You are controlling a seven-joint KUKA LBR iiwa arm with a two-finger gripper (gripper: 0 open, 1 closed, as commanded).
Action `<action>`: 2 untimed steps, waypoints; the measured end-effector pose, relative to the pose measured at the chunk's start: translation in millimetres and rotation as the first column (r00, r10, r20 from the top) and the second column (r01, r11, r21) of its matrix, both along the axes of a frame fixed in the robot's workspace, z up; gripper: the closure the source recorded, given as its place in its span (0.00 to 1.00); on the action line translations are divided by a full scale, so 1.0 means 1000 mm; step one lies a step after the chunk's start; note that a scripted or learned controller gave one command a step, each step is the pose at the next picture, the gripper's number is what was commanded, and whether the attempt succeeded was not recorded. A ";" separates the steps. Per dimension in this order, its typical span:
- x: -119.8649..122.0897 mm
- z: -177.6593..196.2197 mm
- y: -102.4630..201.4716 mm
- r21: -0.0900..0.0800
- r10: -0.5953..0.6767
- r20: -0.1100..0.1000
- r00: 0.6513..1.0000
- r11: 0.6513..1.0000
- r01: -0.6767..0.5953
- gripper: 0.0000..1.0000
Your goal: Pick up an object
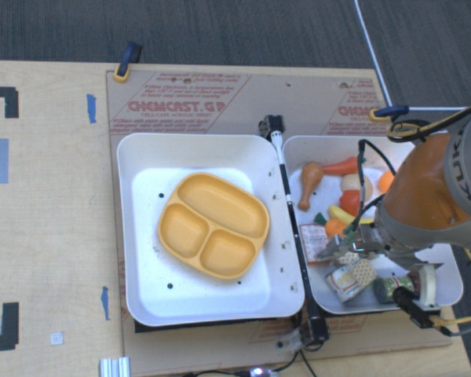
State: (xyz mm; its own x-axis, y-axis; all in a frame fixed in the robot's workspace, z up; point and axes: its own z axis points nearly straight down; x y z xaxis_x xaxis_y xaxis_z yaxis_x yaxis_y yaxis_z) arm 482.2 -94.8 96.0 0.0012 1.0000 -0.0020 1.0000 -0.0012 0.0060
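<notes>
We see the gripper (341,246) low among the right bin's (452,283) clutter, probably seeking a packet (352,277), though we cannot tell its fingers' state.

A jumble of small toy foods is seen in the right bin (455,289). A brown drumstick (308,183) lies tilted near the bin's upper left corner, with an orange carrot (341,166) just beside it. A crumpled printed packet (350,278) rests by the bin's lower edge.
</notes>
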 end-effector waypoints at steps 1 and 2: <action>0.002 0.011 0.000 -0.002 -0.001 0.004 1.000 1.000 0.001 1.00; -0.001 0.091 0.075 0.003 0.003 -0.004 1.000 1.000 -0.003 1.00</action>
